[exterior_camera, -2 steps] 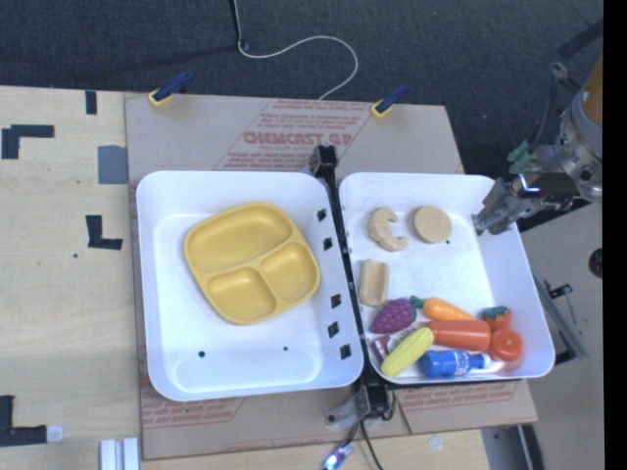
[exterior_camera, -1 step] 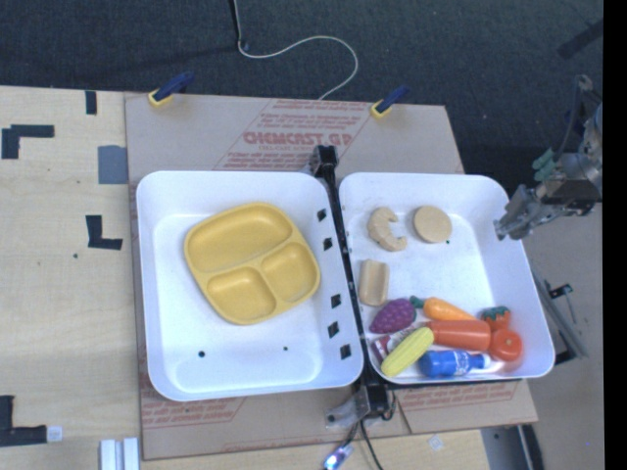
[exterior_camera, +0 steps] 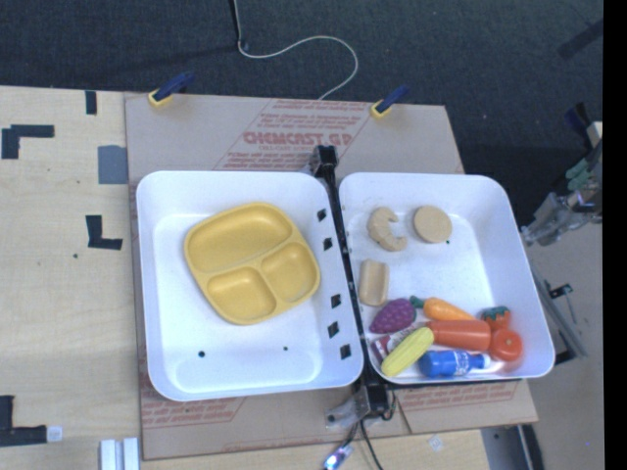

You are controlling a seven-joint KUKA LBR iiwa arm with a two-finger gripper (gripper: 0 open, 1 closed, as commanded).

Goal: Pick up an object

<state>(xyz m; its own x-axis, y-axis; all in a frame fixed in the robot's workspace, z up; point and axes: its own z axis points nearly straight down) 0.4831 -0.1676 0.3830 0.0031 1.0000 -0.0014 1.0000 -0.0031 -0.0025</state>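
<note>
Left bin point(exterior_camera: 167, 360): yellow divided plate point(exterior_camera: 253, 261). Right bin point(exterior_camera: 490, 199): food items clustered at near edge, including hot dog point(exterior_camera: 460, 334), corn point(exterior_camera: 408, 351), grapes point(exterior_camera: 393, 314). Gripper point(exterior_camera: 560, 213) sits outside the bin's right wall, well apart; finger state cannot be determined.

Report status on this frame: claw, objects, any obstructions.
Claw at right edge, outside the right bin, nothing seen held. Toy food untouched in right bin: corn, carrot, grapes. Yellow tray in left bin. No obstructions seen.
</note>
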